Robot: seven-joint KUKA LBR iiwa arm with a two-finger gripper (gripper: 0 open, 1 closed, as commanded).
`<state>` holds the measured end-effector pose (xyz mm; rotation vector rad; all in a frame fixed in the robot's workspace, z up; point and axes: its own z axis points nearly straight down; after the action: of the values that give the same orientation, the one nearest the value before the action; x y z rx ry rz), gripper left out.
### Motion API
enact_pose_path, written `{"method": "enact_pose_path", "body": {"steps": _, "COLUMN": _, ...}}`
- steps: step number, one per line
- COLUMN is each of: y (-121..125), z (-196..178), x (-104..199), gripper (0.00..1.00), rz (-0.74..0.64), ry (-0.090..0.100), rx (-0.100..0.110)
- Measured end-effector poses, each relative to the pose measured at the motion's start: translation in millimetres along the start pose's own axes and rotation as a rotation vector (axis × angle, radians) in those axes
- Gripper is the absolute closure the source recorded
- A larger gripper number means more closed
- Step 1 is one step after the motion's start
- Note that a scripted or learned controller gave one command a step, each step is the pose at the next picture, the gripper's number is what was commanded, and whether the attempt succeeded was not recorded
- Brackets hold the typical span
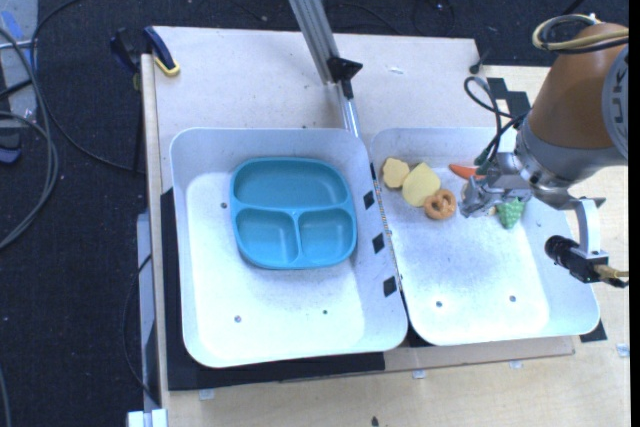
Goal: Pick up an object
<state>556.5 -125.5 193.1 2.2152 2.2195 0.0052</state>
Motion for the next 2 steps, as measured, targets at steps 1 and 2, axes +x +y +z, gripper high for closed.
{"method": "enact_pose_path", "body": {"steps": 1, "y": 3.5, "z": -63.5, "x": 1.0, "gripper": 1.0, "rz": -0.001, "ry": 0.0, "rx": 0.0}}
{"method": "enact_pose_path", "body": {"steps": 2, "y": 4.6, "z": -85.0, "x": 1.0, "gripper": 1.0, "rz": 0.0, "ry": 0.001, "rx": 0.003}}
